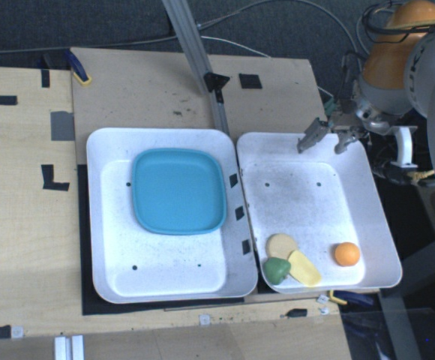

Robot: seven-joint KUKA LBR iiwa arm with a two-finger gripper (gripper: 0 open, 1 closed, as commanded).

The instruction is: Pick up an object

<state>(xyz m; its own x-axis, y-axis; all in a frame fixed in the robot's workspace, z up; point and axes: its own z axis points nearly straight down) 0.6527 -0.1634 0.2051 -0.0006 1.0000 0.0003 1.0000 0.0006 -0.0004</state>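
My gripper (325, 140) hangs over the far edge of the right bin (307, 193), fingers spread apart with nothing between them. At that bin's near end lie several small objects: an orange ball (346, 254) at the right, a tan round piece (281, 244), a yellow piece (304, 268) and a green piece (276, 269) clustered together at the near left. All of them sit far below the gripper in the view, well apart from it.
The left bin (112, 223) holds a blue square plate (178, 190). A slanted metal pole (195, 47) rises behind the bins. Cables run across the dark floor at the back. The arm's orange band (397, 32) is at the upper right.
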